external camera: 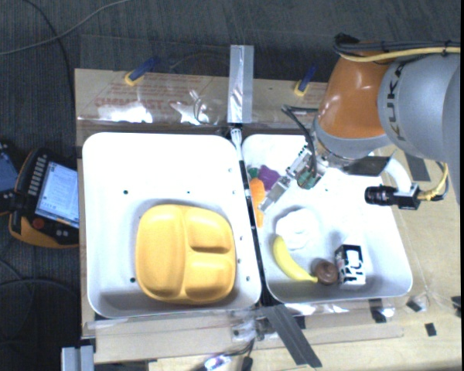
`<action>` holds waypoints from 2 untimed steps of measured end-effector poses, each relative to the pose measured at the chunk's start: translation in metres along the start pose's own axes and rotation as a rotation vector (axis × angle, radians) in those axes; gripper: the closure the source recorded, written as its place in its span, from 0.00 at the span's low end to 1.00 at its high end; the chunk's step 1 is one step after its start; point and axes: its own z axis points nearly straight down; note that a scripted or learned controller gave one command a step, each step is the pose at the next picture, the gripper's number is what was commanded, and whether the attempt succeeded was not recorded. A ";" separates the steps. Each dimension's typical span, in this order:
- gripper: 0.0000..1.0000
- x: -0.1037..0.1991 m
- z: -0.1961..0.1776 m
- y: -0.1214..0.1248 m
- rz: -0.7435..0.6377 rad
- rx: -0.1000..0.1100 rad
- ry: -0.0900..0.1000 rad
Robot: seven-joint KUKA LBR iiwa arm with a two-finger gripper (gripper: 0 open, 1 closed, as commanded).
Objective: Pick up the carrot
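The carrot (256, 194) is a small orange piece lying against the left wall of the right bin (387, 230), partly hidden by the divider between the bins. My gripper (273, 195) reaches down and to the left from the orange-banded wrist (354, 107). Its tip hovers just to the right of the carrot and beside a purple object (268, 178). Nothing can be seen held in it.
The right bin also holds a white round object (295, 227), a banana (287, 260), a brown round item (323, 270) and a black-and-white item (351, 263). A yellow divided plate (187, 252) lies in the left bin (116, 168).
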 end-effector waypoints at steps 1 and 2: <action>0.00 -0.019 -0.001 0.043 -0.804 -0.002 -0.002; 0.00 -0.024 -0.001 0.047 -0.865 0.001 -0.003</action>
